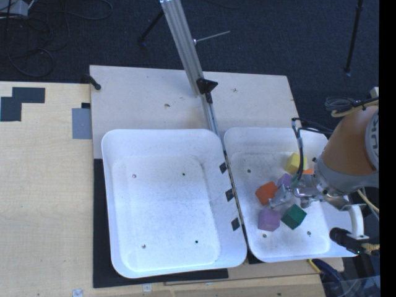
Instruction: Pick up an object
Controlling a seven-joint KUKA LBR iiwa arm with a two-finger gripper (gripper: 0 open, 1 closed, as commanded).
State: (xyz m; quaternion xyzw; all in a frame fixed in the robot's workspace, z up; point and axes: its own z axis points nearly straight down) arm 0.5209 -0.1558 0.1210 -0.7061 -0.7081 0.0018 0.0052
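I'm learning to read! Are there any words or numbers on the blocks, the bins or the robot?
None: there is no writing or number to read anywhere.
The orange block, green block, purple block and yellow block have plain faces.
The two white bins and the arm carry no label.

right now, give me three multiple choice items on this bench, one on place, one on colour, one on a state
1. Which bin holds the blocks?
A. the left bin
B. the right bin
C. both

2. What colour is the block nearest the bottom edge of the right bin?
A. green
B. yellow
C. orange

3. Where is the gripper?
A. over the bare bench
B. low among the blocks
C. over the left bin

Answers:
1 B, all the blocks lie in the right bin.
2 A, the green block lies lowest, below the orange block and yellow block.
3 B, the gripper sits among them.
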